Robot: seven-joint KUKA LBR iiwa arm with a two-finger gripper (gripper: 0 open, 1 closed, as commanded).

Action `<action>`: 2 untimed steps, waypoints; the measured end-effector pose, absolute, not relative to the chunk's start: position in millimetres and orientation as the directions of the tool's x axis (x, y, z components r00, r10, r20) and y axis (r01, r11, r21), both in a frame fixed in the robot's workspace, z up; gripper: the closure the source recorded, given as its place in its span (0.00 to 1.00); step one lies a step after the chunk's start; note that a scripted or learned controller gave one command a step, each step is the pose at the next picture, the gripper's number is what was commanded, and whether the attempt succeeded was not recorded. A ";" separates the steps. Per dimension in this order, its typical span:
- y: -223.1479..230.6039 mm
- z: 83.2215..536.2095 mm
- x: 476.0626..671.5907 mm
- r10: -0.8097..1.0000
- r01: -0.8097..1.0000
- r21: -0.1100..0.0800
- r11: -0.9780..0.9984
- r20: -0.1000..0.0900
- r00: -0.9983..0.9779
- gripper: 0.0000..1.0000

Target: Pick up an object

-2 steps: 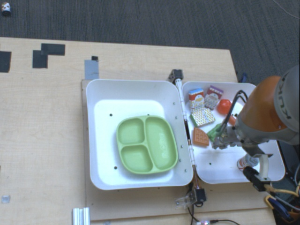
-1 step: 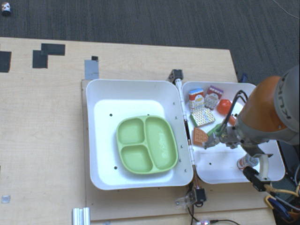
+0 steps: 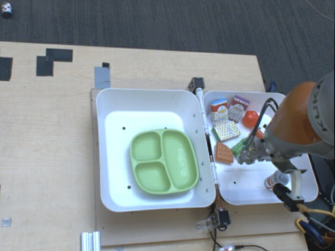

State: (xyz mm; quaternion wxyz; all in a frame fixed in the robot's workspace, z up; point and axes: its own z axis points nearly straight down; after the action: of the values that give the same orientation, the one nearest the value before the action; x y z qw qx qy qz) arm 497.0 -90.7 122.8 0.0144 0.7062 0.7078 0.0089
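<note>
Grey carpet runs behind a pale wooden bench point(image 3: 47, 140) that carries two shallow white bins side by side. Over the right bin point(image 3: 246, 190) the gripper point(image 3: 246, 157) is down among the clutter, close to that bin's left wall, but the wrist and cables cover it, so I cannot tell whether it is released or clamped on anything.

My worry is the crowding. What it could pick lies packed toward the right bin's far-left corner, pieces touching or nearly so: one orange waffle-like piece point(image 3: 224, 153), one green piece point(image 3: 238, 147) just beside the gripper, one speckled packet point(image 3: 226, 131), one red ball point(image 3: 250, 118), one red-and-blue carton point(image 3: 219, 107) and one small purple box point(image 3: 239, 104). A grab here could nudge a neighbour aside, catch two at once, or slip off a flat piece lying low against the floor.

In the left bin point(image 3: 112, 156) sits one green divided plate point(image 3: 165, 161) with three compartments, well apart from the arm.
</note>
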 end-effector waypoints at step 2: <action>-83.6 86.7 488.7 1.000 1.000 0.008 0.001 -0.001 -0.001 0.00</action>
State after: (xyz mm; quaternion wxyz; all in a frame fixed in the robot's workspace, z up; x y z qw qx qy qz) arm 488.7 -83.6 86.7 0.0032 0.7068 0.7074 0.0023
